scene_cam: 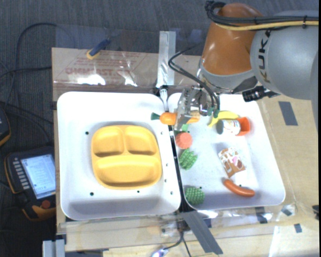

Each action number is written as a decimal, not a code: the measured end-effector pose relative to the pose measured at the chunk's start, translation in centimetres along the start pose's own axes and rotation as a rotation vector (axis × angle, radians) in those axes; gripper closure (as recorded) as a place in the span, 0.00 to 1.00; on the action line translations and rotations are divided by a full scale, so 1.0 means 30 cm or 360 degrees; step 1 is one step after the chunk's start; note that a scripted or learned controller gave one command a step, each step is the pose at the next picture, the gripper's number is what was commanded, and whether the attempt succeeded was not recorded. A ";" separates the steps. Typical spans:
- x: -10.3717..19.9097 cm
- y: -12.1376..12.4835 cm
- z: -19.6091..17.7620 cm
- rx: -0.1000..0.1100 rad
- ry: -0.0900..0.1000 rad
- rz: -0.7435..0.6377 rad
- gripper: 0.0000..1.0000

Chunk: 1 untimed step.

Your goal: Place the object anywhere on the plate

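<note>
A divided yellow plate (pixel 126 155) lies in the middle of the left bin (pixel 75 111). My gripper (pixel 183 114) hangs over the top of the ridge between the two bins, just right of the plate's far corner. An orange toy carrot (pixel 169 118) with a green top sticks out to the left of the fingers, and more orange shows on their right side. The fingers look shut on the carrot, which sits across the bin rims. The wrist hides the upper part of the fingers.
The right bin (pixel 267 159) holds a red fruit (pixel 184 139), a green ridged piece (pixel 188 158), a green round piece (pixel 195 195), a sausage (pixel 238 188), a snack packet (pixel 231 161), a banana (pixel 225 116) and a small bottle (pixel 235 126). Cables run along the far rim.
</note>
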<state>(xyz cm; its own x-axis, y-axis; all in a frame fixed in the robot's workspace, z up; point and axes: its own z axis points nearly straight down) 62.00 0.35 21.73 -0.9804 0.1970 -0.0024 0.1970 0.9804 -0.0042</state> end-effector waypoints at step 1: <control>0.176 0.210 -0.043 -0.0006 0.0003 -0.0050 1.00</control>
<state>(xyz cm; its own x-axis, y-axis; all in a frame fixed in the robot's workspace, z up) 58.05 7.58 22.97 -0.9861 0.1659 -0.0007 0.1659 0.9861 -0.0004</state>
